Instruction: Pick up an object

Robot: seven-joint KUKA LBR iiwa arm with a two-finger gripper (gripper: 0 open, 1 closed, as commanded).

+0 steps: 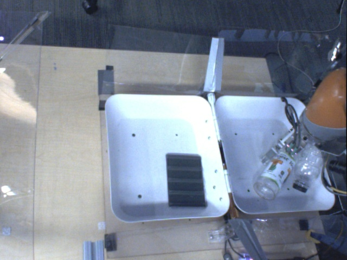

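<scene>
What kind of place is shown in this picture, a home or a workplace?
Most likely a robotics lab or test bench, not a home. A robot arm reaches over two white bins fixed on a wooden bench, with loose cables and clear plastic guards around it.

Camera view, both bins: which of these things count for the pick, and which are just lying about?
For the pick:
- clear bottle, lying tilted in the right bin
- gripper, right at the bottle's upper end
- black ribbed block, flat in the left bin

Lying about:
- metal bracket behind the bins
- cables at the back right
</scene>
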